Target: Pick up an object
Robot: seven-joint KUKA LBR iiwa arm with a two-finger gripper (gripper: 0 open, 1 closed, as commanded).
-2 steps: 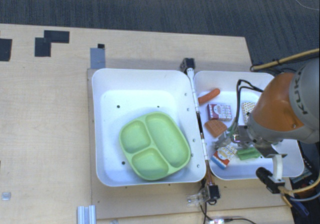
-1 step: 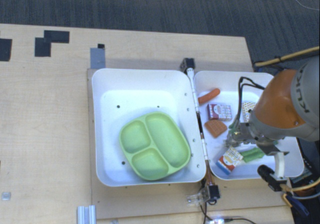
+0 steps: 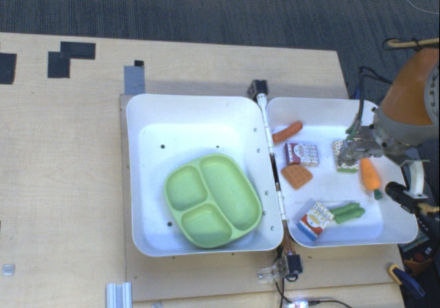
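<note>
Now | hand (image 3: 349,155) grip unclear | carrot (image 3: 370,174) just beside, right bin (image 3: 399,231)

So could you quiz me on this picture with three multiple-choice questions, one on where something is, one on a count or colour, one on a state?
1. The green divided plate lies in
A. the left bin
B. the right bin
C. the bare bench

2. The plate has how many compartments?
A. two
B. three
C. five

3. The orange carrot is
A. lying in the right bin beside the gripper
B. on the plate
C. on the floor

Answers: 1 A, it sits inside the left bin. 2 B, three hollows show. 3 A, it lies on the bin floor just right of the gripper.
</note>
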